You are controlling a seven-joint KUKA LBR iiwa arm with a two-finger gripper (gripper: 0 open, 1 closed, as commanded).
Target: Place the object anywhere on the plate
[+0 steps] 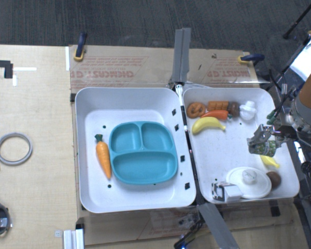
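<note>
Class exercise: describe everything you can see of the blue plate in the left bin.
The plate is a teal, plastic-looking tray with rounded corners and three compartments: two small ones on the far side, one long one on the near side. It lies flat, roughly centred in the left bin. A toy carrot lies in the bin by its left edge.

- Smooth, glossy teal plastic plate (143, 152)
- Glossy white plastic bins (86, 154)
- Matt pale wood bench (31, 102)
- Matt brown cardboard (124, 69) behind bins
- Shiny plastic-looking carrot (103, 157) and banana (208, 124)
- Dull grey tape ring (13, 148)
</note>
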